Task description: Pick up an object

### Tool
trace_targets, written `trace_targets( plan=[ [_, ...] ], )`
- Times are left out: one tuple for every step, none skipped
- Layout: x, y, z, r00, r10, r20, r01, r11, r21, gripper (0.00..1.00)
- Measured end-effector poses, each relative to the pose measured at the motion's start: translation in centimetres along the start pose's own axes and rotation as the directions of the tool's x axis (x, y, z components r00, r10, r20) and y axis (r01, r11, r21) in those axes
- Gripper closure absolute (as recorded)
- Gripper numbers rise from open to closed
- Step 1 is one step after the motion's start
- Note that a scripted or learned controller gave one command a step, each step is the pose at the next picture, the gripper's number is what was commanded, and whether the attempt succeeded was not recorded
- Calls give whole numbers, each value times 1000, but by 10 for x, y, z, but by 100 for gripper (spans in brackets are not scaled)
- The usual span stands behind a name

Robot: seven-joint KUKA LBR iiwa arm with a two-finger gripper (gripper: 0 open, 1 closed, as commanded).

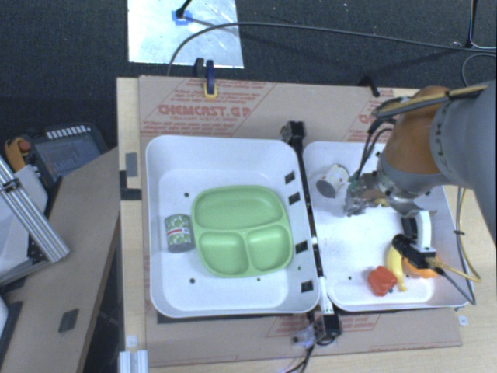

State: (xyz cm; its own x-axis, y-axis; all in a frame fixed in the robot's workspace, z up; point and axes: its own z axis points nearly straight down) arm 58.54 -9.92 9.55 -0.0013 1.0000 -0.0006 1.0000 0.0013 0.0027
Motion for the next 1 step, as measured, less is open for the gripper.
trace_targets(
  plan=[
    [1, 4, -43, 1000, -2, 0, 2, 1000, -2, 100]
  ],
)
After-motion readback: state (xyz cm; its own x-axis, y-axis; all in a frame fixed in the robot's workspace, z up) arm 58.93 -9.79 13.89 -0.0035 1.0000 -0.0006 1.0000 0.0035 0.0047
